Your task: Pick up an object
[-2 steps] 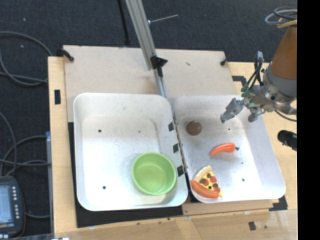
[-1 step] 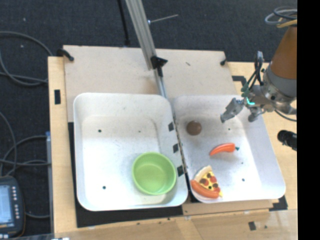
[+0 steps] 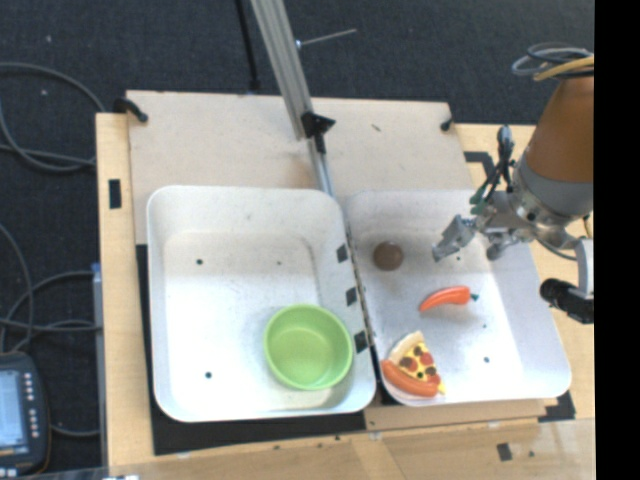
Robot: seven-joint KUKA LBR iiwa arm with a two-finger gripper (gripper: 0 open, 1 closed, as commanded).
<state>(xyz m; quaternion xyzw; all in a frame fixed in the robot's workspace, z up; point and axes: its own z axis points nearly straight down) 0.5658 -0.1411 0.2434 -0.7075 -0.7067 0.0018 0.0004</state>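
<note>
Your pizza toy (image 3: 413, 366) hugs the bin wall (image 3: 365, 308), so a grasp there may slip. The gripper (image 3: 452, 240) hangs above the right bin, seemingly empty; I can't tell its finger spread.

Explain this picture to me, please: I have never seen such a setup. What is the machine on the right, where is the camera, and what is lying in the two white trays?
The camera is fixed above a bench and looks down at a slant. The grey and orange shape on the right is a robot arm; at its tip sits a two-finger gripper, its tool for grasping, hanging over the right shallow white bin.

That bin holds a small round brown ball, an orange-red toy chili pepper and a toy pizza slice with red toppings near the front edge. The left shallow white bin holds a round light green plastic bowl.

The arm is meant to pick up an object. Nothing shows between the fingers, so nothing is held. The gripper is above the bin floor between the ball and the pepper, touching neither.
</note>
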